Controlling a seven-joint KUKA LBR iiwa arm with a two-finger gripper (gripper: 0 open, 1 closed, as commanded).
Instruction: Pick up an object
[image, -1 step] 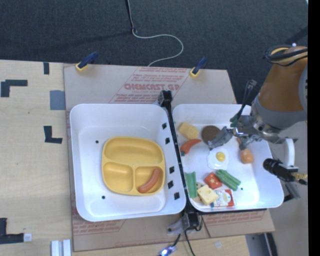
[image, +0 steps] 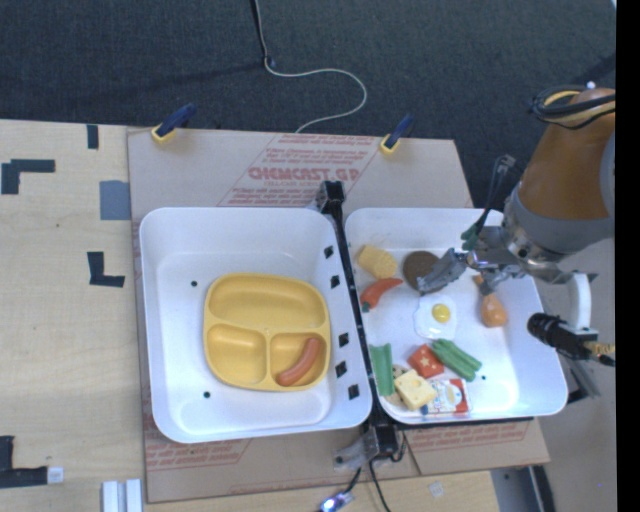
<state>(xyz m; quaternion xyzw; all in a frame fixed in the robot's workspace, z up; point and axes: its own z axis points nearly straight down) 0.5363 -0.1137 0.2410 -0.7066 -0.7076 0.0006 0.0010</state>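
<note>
Noted gripper (image: 447, 272) low over right bin (image: 540, 385), just above fried egg (image: 437, 317) and beside brown disc (image: 420, 266), grasp state undeterminable; noted orange piece (image: 493, 310) right of egg, sausage (image: 300, 362) on yellow tray (image: 266, 328) in left bin (image: 165, 300).

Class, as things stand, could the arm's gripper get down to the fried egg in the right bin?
Probably yes: the gripper hangs just above the fried egg, whose top lies uncovered, with neighbouring toys set apart from it.
</note>
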